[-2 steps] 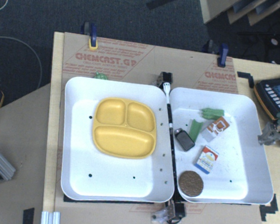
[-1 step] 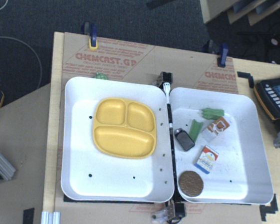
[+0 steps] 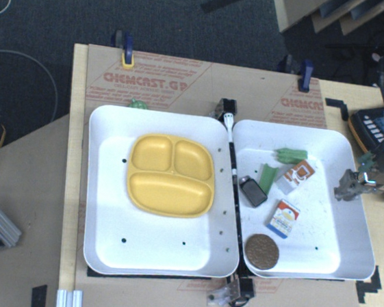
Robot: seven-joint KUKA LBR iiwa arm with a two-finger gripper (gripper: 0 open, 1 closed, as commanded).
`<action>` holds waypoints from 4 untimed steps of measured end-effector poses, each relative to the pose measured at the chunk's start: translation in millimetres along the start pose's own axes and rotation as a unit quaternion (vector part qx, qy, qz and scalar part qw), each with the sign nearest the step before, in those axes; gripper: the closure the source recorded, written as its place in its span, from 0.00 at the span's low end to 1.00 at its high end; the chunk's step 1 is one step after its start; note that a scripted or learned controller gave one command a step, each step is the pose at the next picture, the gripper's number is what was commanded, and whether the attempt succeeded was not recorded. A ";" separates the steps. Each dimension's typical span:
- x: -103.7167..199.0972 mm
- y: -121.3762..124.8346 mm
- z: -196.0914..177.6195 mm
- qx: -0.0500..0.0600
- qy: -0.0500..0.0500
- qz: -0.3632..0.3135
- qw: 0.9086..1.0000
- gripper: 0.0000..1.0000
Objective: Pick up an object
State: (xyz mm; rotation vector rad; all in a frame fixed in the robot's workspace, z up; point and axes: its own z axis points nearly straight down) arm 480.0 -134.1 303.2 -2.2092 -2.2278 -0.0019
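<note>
The surface (image 3: 186, 80) is a brown board that carries two shallow white bins side by side.

Left bin (image 3: 98, 194): occupies the centre-left of the frame. It contains one yellow divided tray (image 3: 172, 175) with three compartments, two small ones toward the top of the frame and one long one below them. The tray lies flat in the upper middle part of this bin.

Right bin (image 3: 333, 248): occupies the centre-right of the frame and touches the left bin along its inner edge. Contents:
- A green item (image 3: 291, 155) near the upper middle of the bin.
- A second, darker green piece (image 3: 267, 177) just below and left of the first.
- A small white and orange box (image 3: 297, 175) just right of the darker green piece.
- A dark grey block (image 3: 252, 191) close to the bin's left wall.
- A small carton in red, white and blue (image 3: 284, 218) near the bin's centre, below the orange box.
- A round brown disc (image 3: 262, 252) at the lower left corner of the bin, resting against the rim.

The jaws (image 3: 351, 186) are at the right edge of the right bin, over its rim, well apart from the objects. Their opening cannot be determined at this resolution, and nothing is visible between them.

Two blue clamps (image 3: 128, 46) hold the board at its top edge.
</note>
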 end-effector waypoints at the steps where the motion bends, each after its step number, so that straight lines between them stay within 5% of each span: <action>1: -59.8 -1.4 -7.1 -0.003 -0.004 0.006 1.000 1.00; 2: -91.8 -1.6 -3.2 -0.002 -0.004 0.006 1.000 1.00; 3: -39.9 -1.1 37.1 0.002 0.000 0.002 1.000 1.00; 4: -92.8 -1.5 30.0 -0.003 -0.004 0.006 1.000 1.00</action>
